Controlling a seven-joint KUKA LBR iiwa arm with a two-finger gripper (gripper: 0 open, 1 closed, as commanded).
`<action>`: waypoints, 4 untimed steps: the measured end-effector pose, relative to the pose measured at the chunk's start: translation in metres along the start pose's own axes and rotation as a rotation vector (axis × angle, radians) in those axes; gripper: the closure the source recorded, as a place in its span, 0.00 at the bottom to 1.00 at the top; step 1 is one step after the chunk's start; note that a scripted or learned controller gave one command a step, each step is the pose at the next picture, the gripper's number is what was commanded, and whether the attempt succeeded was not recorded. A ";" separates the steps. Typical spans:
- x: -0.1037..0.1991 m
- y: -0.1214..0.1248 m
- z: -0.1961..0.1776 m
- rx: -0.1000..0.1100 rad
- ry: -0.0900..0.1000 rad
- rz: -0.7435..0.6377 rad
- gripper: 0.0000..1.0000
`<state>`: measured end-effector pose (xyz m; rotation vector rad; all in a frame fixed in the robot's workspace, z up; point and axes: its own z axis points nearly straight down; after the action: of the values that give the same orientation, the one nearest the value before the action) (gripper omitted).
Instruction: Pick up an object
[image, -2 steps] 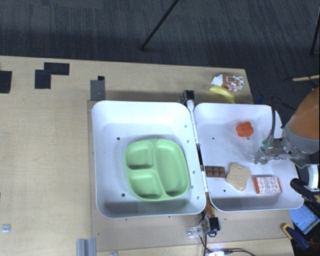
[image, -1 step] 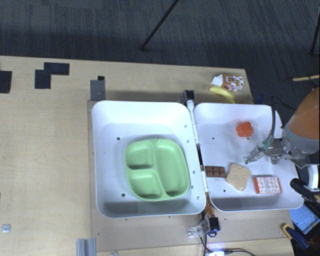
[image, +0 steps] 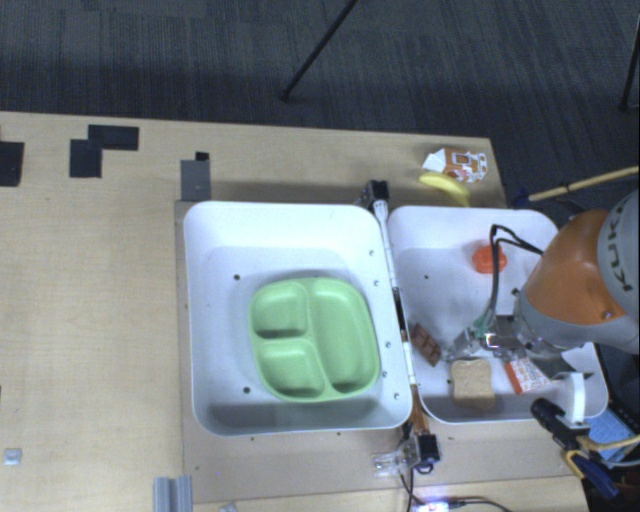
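The right bin (image: 440, 245) holds a tan block (image: 473, 380) near its front wall, a small brown piece (image: 426, 345) at its left side, an orange round piece (image: 488, 260) toward the back, and a red-and-white packet (image: 523, 376) under the arm. My gripper (image: 483, 340) is low in this bin, just above the tan block and right of the brown piece. The arm's orange band (image: 570, 275) covers the bin's right part. A green divided plate (image: 313, 337) lies in the left bin (image: 215, 300).
A yellow and white item (image: 452, 170) lies on the bench behind the right bin. A black cable (image: 500, 265) loops over the bin near the orange piece. Black marks sit on the bench at the far left.
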<state>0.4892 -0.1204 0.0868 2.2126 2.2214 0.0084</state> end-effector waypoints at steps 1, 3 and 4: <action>0.000 0.002 -0.011 -0.005 -0.001 -0.001 1.00; -0.069 0.038 0.001 0.002 -0.002 0.002 0.00; -0.069 0.040 -0.011 -0.003 -0.002 -0.002 1.00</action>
<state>0.5296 -0.1893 0.0978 2.2079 2.2208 0.0091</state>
